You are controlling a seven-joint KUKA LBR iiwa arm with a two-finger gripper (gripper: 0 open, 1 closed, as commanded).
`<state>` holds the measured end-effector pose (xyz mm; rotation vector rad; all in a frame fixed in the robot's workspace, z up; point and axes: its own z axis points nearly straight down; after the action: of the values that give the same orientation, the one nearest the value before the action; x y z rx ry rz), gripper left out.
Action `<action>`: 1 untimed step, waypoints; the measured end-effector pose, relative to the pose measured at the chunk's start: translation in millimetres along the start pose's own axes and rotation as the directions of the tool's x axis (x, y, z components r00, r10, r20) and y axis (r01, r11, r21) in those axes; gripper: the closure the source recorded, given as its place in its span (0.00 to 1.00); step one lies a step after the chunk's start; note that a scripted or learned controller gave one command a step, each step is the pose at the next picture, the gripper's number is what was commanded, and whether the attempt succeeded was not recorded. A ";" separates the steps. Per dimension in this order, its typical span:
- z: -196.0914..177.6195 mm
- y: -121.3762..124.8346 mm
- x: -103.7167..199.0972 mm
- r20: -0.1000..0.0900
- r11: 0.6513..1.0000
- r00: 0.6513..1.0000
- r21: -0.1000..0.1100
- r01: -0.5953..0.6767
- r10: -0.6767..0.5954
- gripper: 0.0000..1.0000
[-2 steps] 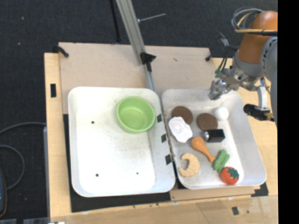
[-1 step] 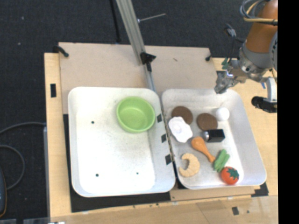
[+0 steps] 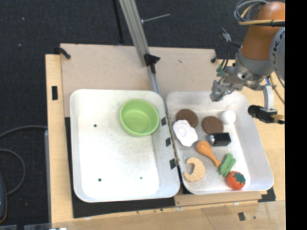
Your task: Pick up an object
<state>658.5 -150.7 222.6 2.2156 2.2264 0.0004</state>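
Observation:
The right bin (image 3: 259, 166) holds several small things. Two brown discs (image 3: 186, 116) (image 3: 212, 124) lie near its far side, with a small white ball (image 3: 228, 117) beside them. A white lump (image 3: 184, 132) lies at the bin's left wall. A black block (image 3: 220, 139), an orange drumstick (image 3: 208, 151), a tan croissant (image 3: 194, 169), a green piece (image 3: 227, 163) and a red strawberry (image 3: 235, 179) lie nearer the front. My gripper (image 3: 217, 94) hangs over the bin's far edge, above and behind the white ball, with nothing seen in it.
The left bin (image 3: 86, 176) holds a green bowl (image 3: 139, 117) near its far right corner. A slanted metal post (image 3: 136, 28) rises behind the bins and meets the bench between them. Bare board lies behind both bins.

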 end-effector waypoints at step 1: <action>5.4 -15.2 53.9 -0.001 1.000 1.000 0.001 0.001 -0.001 1.00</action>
<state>643.0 -96.8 217.2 2.2155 2.2287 -0.0002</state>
